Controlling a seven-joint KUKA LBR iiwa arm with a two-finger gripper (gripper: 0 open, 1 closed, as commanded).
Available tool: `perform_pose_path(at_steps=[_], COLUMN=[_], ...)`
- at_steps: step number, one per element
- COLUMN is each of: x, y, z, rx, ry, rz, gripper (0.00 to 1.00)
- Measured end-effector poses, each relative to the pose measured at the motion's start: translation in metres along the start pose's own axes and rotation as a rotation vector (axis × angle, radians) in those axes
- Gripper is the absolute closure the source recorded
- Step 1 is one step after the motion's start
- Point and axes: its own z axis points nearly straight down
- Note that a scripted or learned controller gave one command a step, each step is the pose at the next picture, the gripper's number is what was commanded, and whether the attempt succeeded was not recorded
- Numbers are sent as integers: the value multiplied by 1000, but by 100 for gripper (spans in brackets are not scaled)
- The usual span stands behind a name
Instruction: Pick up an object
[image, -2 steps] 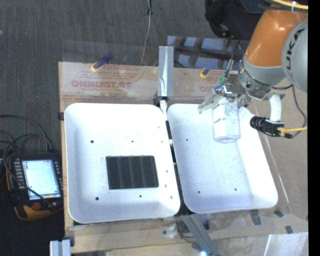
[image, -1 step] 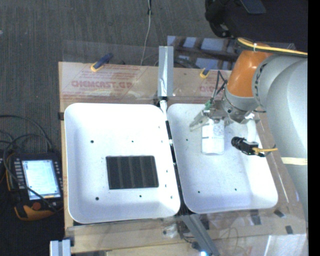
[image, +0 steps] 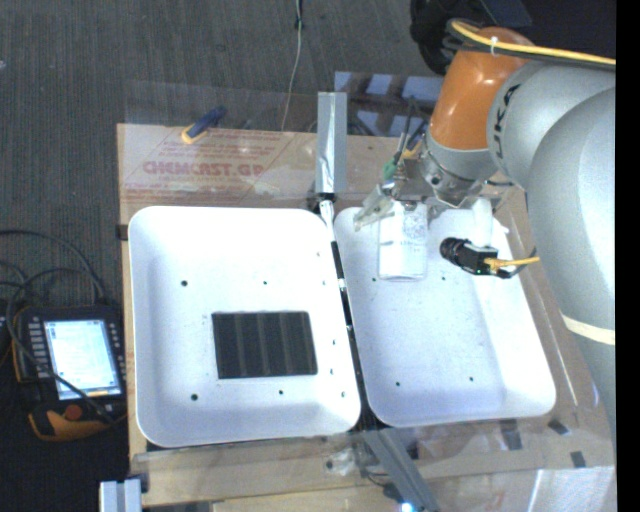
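A flat black ribbed rectangle (image: 265, 343) lies in the left white bin (image: 170, 300), a little below its middle. My gripper (image: 402, 250), a white block under the orange wrist band, hangs over the far end of the right bin (image: 460, 370), close to its left wall. A small pale, translucent thing (image: 372, 210) shows just left of the gripper at the bin's far rim; I cannot tell what it is. A good stretch of bin floor and the divider separate the gripper from the black rectangle.
A black plug with a yellow lead (image: 472, 256) sticks out right of the gripper. The grey arm (image: 570, 200) covers the right side. A metal post (image: 330, 150) stands behind the bins. A handheld screen (image: 75, 360) lies on the floor at left.
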Motion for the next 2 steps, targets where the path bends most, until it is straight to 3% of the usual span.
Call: perform_pose_path(at_steps=[1, 2], x=[-30, -18], y=[2, -6], z=[77, 0], rx=[-6, 0], ry=[-2, -3], rz=[111, -125], gripper=[100, 100])
